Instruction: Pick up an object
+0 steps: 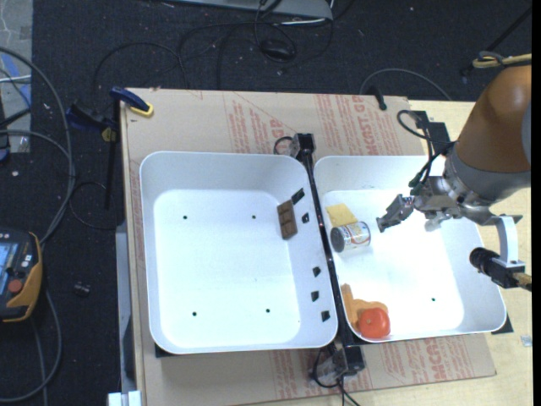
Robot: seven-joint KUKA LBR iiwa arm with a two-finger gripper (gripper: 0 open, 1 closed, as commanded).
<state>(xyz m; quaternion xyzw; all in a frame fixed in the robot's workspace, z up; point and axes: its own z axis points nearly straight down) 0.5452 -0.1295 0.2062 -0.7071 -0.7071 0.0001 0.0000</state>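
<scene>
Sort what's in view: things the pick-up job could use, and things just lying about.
Job:
gripper
silver can
yellow block
red-orange object
brown block
right bin
left bin

Lying about:
cables
blue-yellow clamp
handheld controller

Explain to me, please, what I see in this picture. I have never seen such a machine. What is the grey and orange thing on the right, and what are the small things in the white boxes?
The picture is taken by one fixed camera above a bench, looking down at a slant. The grey and orange thing is a robot arm reaching in from the right. Its tip is the end effector, a two-finger part for grasping; it hovers over the right bin and nothing shows between its fingers.

On the bench stand two shallow white bins side by side. The left bin has a small brown block near its right wall. The right bin holds a shiny metal can lying on its side, a yellow piece just behind it, and a red-orange object in the near left corner. The arm's job is to pick up one object.
</scene>
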